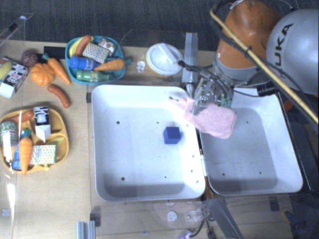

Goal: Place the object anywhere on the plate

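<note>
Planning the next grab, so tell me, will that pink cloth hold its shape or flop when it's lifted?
Probably floppy: the pink cloth hangs bunched and drooping under the gripper. Likely light, and it may drag across the bin rim it overlaps.

A grey robot arm with an orange band (246,21) reaches in from the right, its two-finger gripper (202,106) hanging over the seam between two shallow white bins. A soft pink cloth (214,121) is pinched between the fingers and droops below and to the right of them, over the right-hand white bin (279,183). Below and left of the gripper, well apart from it, a small blue cube (172,135) rests on the floor of the left-hand white bin (114,183).
</note>
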{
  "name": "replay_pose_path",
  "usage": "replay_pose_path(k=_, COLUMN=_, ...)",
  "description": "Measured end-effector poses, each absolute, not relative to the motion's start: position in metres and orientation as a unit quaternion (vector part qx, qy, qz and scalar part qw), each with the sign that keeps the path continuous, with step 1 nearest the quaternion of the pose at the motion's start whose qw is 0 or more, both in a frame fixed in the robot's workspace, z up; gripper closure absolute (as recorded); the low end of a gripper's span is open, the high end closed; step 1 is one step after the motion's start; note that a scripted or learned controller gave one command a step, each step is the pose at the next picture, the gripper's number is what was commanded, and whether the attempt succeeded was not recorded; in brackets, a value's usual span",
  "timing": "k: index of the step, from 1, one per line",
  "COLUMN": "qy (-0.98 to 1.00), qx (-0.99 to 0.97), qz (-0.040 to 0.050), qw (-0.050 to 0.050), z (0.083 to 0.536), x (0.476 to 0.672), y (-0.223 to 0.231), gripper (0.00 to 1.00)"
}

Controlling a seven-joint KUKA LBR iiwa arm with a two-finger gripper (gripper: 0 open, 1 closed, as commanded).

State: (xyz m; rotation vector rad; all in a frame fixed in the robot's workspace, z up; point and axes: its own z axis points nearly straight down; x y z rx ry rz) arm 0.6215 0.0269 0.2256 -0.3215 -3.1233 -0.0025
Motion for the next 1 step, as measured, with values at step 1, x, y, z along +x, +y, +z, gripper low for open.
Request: replay_pose_path(k=1, qy=-1.000, qx=-0.001, qz=-0.0010, qw=0.000, z=0.2233, x=0.6170, y=0.0787, gripper=1.00)
